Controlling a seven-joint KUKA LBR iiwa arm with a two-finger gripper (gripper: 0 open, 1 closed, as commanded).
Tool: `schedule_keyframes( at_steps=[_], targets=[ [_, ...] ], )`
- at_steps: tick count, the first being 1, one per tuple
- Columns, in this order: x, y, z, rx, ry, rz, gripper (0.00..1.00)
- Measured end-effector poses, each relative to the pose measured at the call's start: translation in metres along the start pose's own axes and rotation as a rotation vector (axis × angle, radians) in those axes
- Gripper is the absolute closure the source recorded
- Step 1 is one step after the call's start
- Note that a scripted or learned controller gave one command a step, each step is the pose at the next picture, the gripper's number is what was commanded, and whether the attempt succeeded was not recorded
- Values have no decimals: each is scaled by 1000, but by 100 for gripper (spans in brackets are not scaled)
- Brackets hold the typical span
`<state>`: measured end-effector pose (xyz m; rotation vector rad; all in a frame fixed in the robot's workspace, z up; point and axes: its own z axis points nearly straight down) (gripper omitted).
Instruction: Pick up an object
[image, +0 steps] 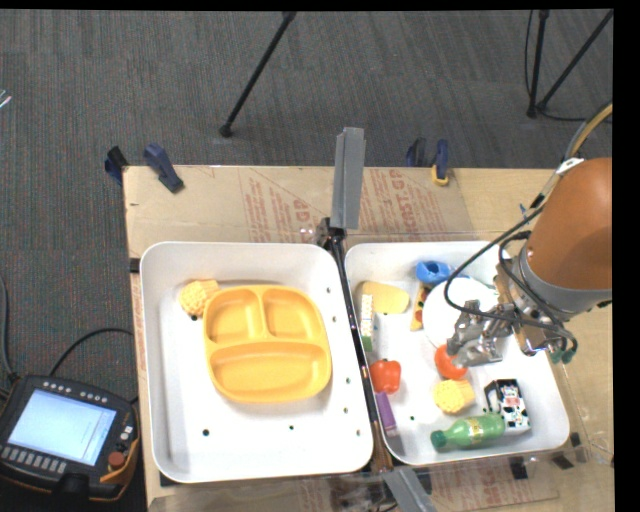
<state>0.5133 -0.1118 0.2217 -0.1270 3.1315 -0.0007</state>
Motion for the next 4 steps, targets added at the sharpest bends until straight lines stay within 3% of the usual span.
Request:
schedule_keyframes(
  at_steps=[1,2,3,4],
  targets=[
    [15,17,131,-8,22,-30,100],
    [11,16,126,-3,10,-30,0],
    [16,6,135,-3,10,-74,0],
    [-29,-56,123,-4,4,-397,0]
  ],
)
